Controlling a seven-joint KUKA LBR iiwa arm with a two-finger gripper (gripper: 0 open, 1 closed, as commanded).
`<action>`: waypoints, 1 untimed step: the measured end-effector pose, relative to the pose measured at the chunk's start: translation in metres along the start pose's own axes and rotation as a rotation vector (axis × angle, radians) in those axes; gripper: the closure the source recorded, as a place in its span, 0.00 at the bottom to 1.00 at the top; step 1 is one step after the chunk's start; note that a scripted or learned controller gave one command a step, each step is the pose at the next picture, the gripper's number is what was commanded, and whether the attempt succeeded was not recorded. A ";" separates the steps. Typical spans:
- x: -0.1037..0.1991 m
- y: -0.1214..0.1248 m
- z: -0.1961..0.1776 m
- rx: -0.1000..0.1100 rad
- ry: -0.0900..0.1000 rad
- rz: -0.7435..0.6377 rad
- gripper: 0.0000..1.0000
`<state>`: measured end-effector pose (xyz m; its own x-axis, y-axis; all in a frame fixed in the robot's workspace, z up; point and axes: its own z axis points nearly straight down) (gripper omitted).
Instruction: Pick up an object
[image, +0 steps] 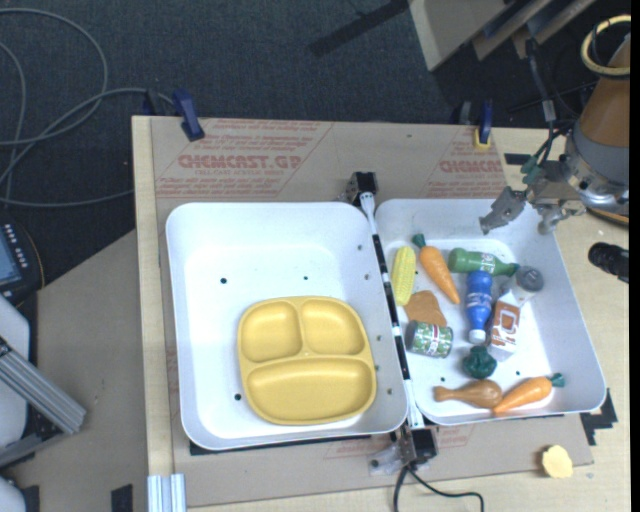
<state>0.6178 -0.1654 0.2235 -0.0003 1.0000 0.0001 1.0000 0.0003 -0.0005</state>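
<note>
Reaching in from the right, the grey arm with its orange band (608, 120) hangs over the far right corner of the right bin (580, 340), and its gripper (522, 208) sits above the bin's back rim with the two fingers spread apart and nothing between them. Below it the right bin holds a crowd of toy food. A corn cob (403, 274) lies along the left wall, with a carrot (438, 272) just beside it, pointing toward the near side. A green bottle (480, 263) lies on its side at the back, and a blue bottle (479, 302) stands nearly lengthwise just under it, touching a small carton (505, 326) on its right. A grey round piece (528, 280) rests near the right wall. A brown wedge (426, 306) sits above a green can (431, 339) lying on its side. A dark green lump (480, 360) sits in the middle, and at the front a drumstick (470, 393) and a second carrot (525, 391) lie end to end. The left bin (200, 250) carries a yellow divided plate (305, 358) with three compartments. On the bench (160, 200), outside the bins at the near right, lies a small yellow piece (556, 461)
</note>
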 end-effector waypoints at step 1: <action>0.022 -0.003 0.090 0.008 0.003 -0.001 0.00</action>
<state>0.6144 -0.1432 0.1334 -0.0018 1.0000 0.0029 1.0000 0.0018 -0.0081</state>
